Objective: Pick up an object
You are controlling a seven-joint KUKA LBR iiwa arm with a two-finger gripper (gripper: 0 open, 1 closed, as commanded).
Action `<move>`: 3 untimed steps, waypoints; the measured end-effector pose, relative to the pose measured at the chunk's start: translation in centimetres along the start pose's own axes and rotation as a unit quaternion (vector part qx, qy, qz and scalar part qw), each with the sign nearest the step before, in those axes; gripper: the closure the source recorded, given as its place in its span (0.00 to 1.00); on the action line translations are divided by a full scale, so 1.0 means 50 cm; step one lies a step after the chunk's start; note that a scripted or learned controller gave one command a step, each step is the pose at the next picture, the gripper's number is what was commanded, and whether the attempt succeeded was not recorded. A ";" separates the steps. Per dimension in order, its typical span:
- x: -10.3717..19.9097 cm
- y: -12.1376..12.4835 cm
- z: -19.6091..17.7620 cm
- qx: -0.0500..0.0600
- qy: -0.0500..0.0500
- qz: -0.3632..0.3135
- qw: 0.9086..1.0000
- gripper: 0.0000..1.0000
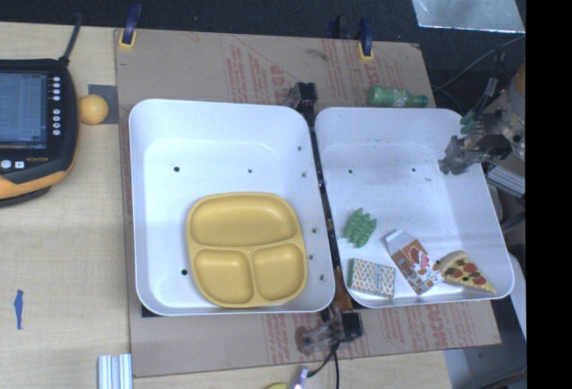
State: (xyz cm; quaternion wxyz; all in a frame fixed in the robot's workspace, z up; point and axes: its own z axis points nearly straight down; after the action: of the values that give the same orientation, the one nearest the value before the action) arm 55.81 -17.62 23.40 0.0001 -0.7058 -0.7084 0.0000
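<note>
Claw [453,159] over the right bin's [407,141] far right rim, its state impossible to tell, nothing visibly held, pizza slice [465,272], carton [412,261], green toy [360,227] nearer the camera, well apart from it.

Both white bins [223,123] on the counter [54,289] are viewed from above at a slant, from moderately far back.

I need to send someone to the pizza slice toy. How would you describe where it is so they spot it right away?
Look at the right bin, the one without the yellow tray. Four small items lie along its near edge; the pizza slice is in the near right corner, beside a small carton. It is the one triangular piece, with an orange crust and red dots.
</note>
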 end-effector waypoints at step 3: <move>-0.003 0.000 -0.061 0.002 0.000 -0.006 1.000 1.00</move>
State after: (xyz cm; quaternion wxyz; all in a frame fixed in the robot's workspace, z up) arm 55.83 -17.76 26.42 0.0015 -0.7017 -0.7125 0.0009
